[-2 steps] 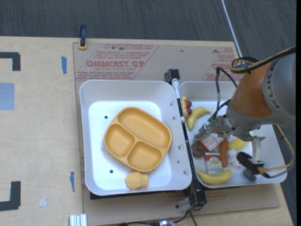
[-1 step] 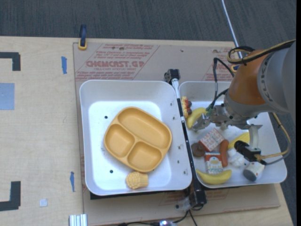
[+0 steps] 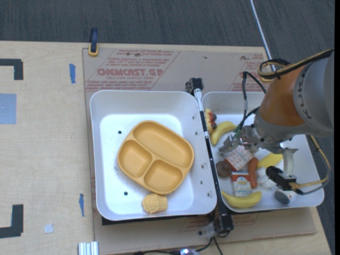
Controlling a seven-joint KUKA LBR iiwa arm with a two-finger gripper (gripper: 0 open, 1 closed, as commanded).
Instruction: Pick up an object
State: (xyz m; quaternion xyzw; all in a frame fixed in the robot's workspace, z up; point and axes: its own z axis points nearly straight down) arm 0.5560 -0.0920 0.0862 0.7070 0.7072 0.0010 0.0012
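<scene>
My gripper (image 3: 231, 144) is low in the right bin (image 3: 317, 198), near its left side, under the orange wrist band. It hangs over a pink-and-white packet (image 3: 239, 156), just right of a yellow banana (image 3: 222, 132). Around it lie a brown round piece (image 3: 223, 168), a red sausage (image 3: 253, 172), a small red-and-white carton (image 3: 240, 183), a second banana (image 3: 242, 198) at the bin's front and a third yellow piece (image 3: 271, 159) to the right. The arm hides part of the bin's back.
The left bin (image 3: 98, 142) holds a yellow divided plate (image 3: 155, 156) and a pale yellow corn-like toy (image 3: 154, 203) at its front. A black clamp (image 3: 195, 84) sits where the bins meet at the back. Cables trail from the arm along the right bin's right side.
</scene>
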